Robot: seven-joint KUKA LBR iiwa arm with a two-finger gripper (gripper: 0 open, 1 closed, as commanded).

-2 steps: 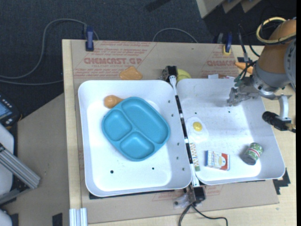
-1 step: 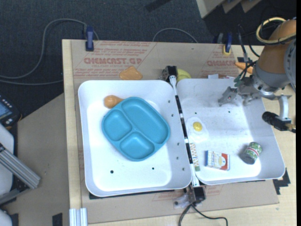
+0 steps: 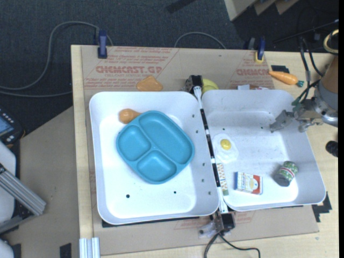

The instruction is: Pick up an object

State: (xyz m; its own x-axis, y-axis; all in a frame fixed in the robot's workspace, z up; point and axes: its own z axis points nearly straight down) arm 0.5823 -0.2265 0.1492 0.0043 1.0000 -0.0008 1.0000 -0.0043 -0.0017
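Observation:
The right bin (image 3: 252, 107) holds a toy fried egg (image 3: 225, 146), a small white, red and blue box (image 3: 248, 183) and a green can (image 3: 286, 173) lying near its right wall. My gripper (image 3: 293, 123) hangs over the bin's upper right part, above bare floor. It is open, with nothing between its fingers. The can lies well below it in the view and the egg off to its left. In the left bin (image 3: 107, 160) sit a blue divided plate (image 3: 155, 145) and a small orange item (image 3: 128, 115) at the plate's upper left edge.
On the bench behind the bins lie an orange piece (image 3: 149, 83), a yellow item (image 3: 208, 85) and a toy carrot (image 3: 285, 78). Two blue clamps (image 3: 101, 43) (image 3: 260, 49) grip the bench's far edge. Cables run along the right side by the arm.

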